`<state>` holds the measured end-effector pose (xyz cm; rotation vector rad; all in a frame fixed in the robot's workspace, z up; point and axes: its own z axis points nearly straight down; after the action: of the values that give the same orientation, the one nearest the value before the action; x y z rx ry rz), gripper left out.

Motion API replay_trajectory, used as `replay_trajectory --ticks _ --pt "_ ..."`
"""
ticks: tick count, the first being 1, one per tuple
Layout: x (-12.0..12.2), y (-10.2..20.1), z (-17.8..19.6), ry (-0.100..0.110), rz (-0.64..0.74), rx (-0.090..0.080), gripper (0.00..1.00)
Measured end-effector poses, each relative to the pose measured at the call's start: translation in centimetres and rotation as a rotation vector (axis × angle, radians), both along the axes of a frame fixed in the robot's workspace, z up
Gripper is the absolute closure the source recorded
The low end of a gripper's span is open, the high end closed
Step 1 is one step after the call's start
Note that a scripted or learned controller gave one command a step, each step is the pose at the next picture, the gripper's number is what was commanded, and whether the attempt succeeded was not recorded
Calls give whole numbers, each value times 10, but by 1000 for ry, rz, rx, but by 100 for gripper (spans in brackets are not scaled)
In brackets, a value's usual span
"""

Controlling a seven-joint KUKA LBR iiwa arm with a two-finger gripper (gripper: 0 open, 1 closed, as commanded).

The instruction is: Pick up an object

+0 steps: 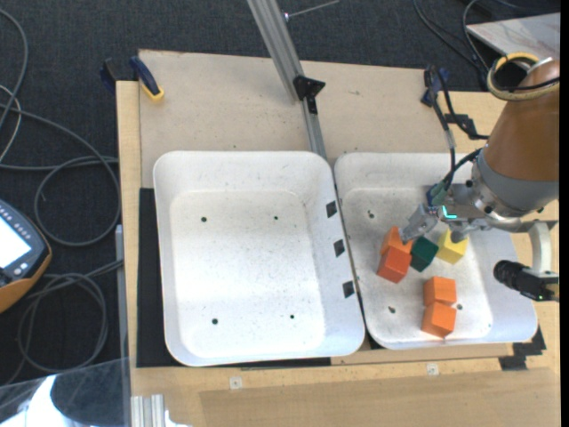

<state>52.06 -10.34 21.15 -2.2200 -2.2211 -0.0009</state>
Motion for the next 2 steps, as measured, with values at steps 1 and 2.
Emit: replay_trajectory --ticks 1,2 --pt "-3 -1 -43 6 -1 1 0" --pt "5 5 -89 -1 -1 -3 0"
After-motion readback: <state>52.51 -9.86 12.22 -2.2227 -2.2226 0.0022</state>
